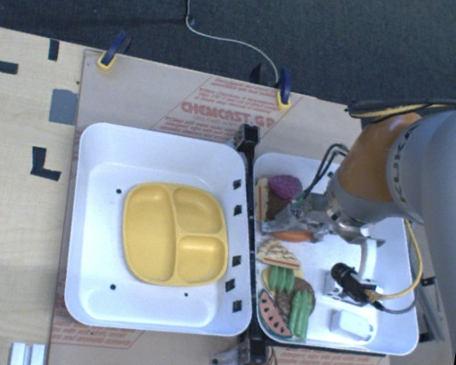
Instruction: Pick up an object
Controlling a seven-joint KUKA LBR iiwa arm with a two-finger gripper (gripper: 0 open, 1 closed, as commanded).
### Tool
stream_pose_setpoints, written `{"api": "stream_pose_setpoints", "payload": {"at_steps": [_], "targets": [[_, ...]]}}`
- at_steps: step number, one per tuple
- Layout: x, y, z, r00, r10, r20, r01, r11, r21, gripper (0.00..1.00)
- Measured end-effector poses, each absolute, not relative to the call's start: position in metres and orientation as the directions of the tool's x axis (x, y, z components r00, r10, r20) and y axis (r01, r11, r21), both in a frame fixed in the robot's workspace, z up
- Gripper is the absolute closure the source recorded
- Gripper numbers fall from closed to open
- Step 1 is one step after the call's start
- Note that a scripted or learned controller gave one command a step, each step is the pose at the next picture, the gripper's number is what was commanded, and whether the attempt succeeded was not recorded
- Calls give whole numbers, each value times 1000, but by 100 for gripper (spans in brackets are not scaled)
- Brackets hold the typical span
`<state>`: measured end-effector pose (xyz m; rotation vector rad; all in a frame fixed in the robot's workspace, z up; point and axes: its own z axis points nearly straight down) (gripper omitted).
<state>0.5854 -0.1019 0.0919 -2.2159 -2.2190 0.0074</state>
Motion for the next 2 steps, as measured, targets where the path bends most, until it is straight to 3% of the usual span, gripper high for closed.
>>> {"api": "stream_pose_setpoints", "payload": {"at_steps": [1, 2], "targets": [[585, -102, 91, -1, 1000, 1, 1000, 1, -8, 0], [631, -103, 83, -2, 1000, 0, 1000, 2, -2, 0]]}}
